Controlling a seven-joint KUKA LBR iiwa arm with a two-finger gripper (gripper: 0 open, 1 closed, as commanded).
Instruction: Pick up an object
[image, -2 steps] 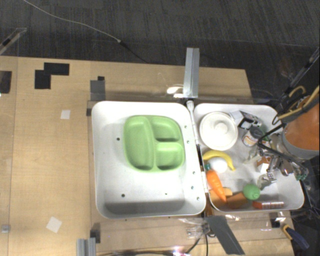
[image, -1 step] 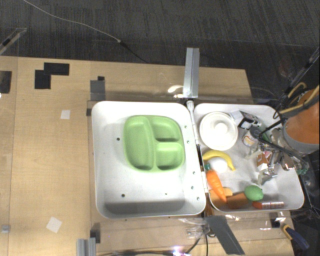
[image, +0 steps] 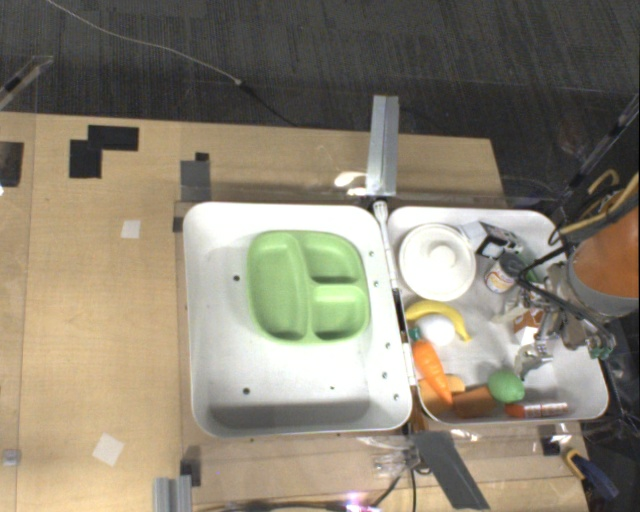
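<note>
The right bin (image: 592, 398) holds several objects: a white bowl (image: 436, 260) at the back left, a yellow banana (image: 441, 314) curving over a white ball (image: 437, 331), an orange carrot (image: 430, 364), a brown block (image: 472, 401), a green lime-like ball (image: 505, 386) and a thin red and white stick (image: 537, 409). My gripper (image: 532, 350) hangs low over the right side of this bin, just above and right of the green ball. The view does not let me see anything held in it. The arm's orange band (image: 606, 258) sits above it at the right edge.
The left bin (image: 222, 385) holds a green divided plate (image: 305, 285). A metal post (image: 384, 145) stands behind the wall shared by the bins. Cables and a small bracket (image: 497, 243) crowd the right bin's back right corner.
</note>
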